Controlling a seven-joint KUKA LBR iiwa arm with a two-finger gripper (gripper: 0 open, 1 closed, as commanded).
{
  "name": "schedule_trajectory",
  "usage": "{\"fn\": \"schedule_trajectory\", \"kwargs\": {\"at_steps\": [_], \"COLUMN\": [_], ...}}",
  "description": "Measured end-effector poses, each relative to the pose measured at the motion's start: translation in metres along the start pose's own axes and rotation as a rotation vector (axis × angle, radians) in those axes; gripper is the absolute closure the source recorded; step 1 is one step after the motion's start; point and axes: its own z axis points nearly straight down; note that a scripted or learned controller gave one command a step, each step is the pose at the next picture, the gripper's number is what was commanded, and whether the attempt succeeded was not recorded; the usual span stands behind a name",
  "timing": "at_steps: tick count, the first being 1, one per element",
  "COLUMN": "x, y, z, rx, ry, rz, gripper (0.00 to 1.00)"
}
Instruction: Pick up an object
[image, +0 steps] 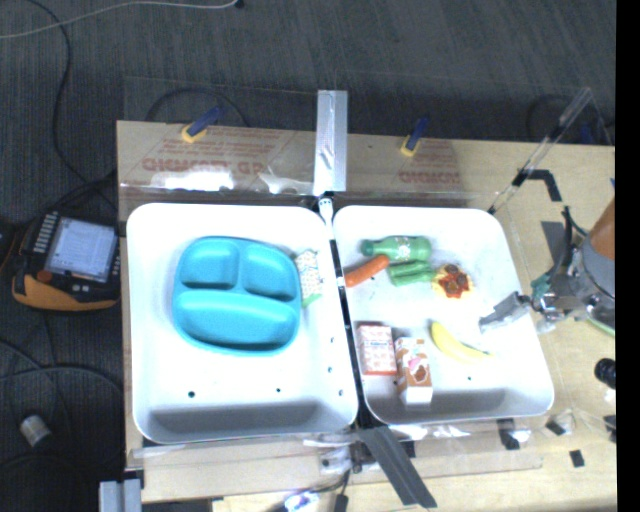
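In the camera view, the two-finger gripper (512, 311) hangs over the right white bin's (520, 390) three o'clock rim; whether it is open cannot be told. The curved yellow plastic banana (456, 343) lies just beside it at eight o'clock, its long axis running ten-to-four.

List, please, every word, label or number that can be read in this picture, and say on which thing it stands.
None can be read with certainty.
Red print on the cardboard sheet: upside down and blurred.
Printing on the two small cartons: too small.
Label on the green bottle: too small.
Screen of the handheld device: blurred.
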Motion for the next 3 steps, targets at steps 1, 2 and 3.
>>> {"fn": "schedule_trajectory", "kwargs": {"at_steps": [1, 2, 3], "x": [0.022, 0.023, 0.044], "y": [0.016, 0.016, 0.008], "z": [0.117, 0.109, -0.023], "rx": [-0.012, -0.011, 0.0], "ry": [-0.002, 0.0, -0.004], "rz": [0.042, 0.042, 0.054], "gripper": [0.0, 1.0, 1.0]}}
